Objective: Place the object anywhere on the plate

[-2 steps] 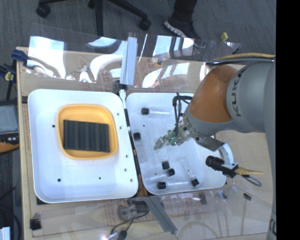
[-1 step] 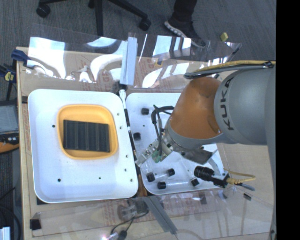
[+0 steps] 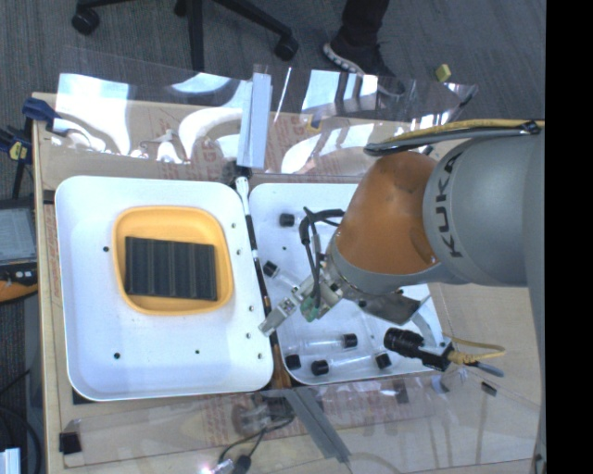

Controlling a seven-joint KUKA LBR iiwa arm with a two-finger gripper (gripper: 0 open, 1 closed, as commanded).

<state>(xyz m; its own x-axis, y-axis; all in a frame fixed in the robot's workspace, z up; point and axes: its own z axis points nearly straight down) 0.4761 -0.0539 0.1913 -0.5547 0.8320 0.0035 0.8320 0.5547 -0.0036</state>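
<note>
Arm looms over right bin; gripper near plate, prob. seeking object; grip state: can't tell.

A dark grey carpet fills the top of the frame. On it, at upper left and centre, stand the black legs and castors of an office chair. A dark shoe shows at top centre. The wooden bench runs down the left edge. Clear plastic sheets along its far side catch bright glare.
</note>
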